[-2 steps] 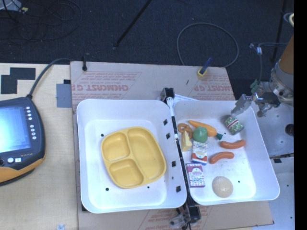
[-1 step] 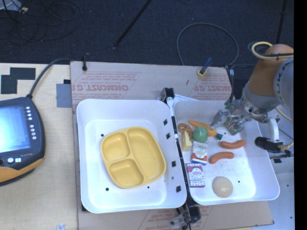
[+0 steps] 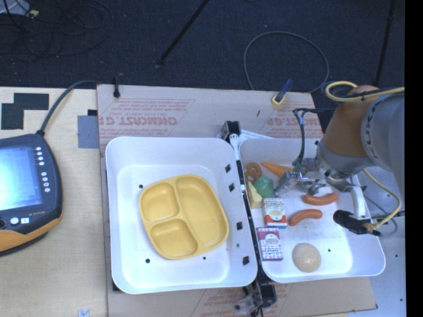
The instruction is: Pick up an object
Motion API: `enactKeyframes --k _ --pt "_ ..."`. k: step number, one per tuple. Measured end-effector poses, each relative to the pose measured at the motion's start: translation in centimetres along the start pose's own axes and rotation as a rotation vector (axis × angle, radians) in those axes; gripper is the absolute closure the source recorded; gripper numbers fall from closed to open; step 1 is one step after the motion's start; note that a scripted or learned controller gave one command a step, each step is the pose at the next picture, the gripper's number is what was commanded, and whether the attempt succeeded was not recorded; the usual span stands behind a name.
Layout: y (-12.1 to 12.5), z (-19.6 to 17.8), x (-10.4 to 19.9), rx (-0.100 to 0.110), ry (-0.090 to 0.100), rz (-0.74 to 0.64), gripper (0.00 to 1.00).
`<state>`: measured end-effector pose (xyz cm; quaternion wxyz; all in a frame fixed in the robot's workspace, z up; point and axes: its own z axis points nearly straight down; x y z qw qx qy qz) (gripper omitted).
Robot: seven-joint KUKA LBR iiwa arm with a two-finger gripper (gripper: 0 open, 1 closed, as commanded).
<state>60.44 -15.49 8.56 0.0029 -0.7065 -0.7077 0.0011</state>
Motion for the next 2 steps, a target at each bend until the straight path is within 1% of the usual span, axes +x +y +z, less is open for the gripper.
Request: enactKeyframes --k 1,2 --pt "4.08 -0.31 3.4 -0.008 -0.013 0.0 0.0" --pt "3.9 -1.22 3.49 -0.004 -0.003 0.005 1.0"
